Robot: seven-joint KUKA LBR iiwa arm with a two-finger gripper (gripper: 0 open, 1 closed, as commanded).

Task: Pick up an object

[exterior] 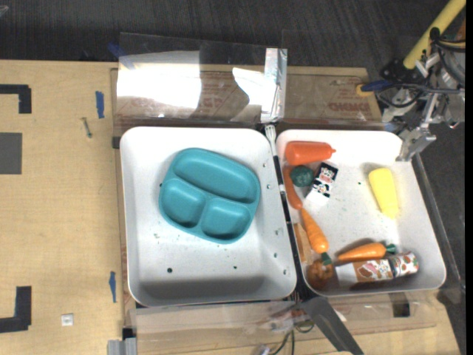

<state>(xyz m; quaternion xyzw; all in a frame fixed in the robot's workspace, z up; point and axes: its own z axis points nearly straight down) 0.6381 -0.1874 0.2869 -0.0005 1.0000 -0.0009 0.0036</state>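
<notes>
While no single object is singled out, the right bin (432,220) carries all the loose pieces. A yellow banana-shaped toy (383,191) lies near its right wall, apart from the rest. Along the left wall, an orange pepper-like toy (307,151) lies at the top, with a dark teal lump (301,175) and a small black-and-white card (324,179) just below it. A carrot (313,231) runs down that wall, and a second carrot (362,252) lies slantwise near the front, touching a bottle with a red-and-white label (375,268) that lies on its side along the front wall. The left bin (140,220) bears a teal divided plate (210,193) with three compartments. Both bins sit side by side on the desk (52,198). The hand (412,145) hangs at the right bin's upper right corner, well apart from every toy; whether it is clenched or released I cannot tell, and nothing is seen in it.
</notes>
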